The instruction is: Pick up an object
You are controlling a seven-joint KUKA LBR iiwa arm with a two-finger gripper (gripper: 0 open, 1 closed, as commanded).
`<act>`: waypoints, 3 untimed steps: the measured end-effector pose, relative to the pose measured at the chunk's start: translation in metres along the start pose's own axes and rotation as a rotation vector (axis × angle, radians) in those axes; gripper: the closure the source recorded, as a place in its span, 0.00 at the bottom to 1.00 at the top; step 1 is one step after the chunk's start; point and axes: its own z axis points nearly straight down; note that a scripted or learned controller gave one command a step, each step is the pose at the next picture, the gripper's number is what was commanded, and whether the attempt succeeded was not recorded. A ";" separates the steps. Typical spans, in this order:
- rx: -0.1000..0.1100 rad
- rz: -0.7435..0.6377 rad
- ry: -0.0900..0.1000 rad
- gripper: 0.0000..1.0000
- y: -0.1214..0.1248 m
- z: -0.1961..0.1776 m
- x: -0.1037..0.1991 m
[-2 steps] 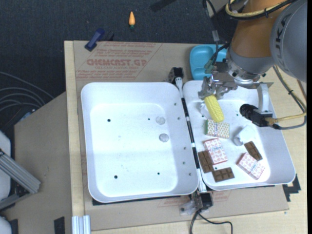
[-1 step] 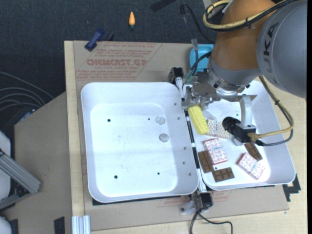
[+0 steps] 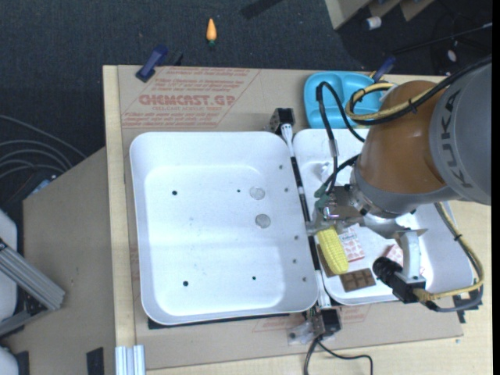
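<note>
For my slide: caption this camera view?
KUKA arm over right bin, above toy corn; left bin alongside.

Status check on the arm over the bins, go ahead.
Pincer low over right bin, fingers hidden. Yellow corn toy just below it, brown chocolate piece alongside. Arm's bulk covers much of that bin.

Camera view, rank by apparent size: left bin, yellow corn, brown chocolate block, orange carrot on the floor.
1. left bin
2. yellow corn
3. brown chocolate block, slightly smaller than the corn
4. orange carrot, though it lies farther from the camera
</note>
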 end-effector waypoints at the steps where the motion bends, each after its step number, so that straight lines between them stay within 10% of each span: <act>1: -0.005 0.000 0.000 1.00 -0.005 -0.082 -0.041; 3: 0.000 -0.002 0.002 1.00 -0.006 -0.066 -0.019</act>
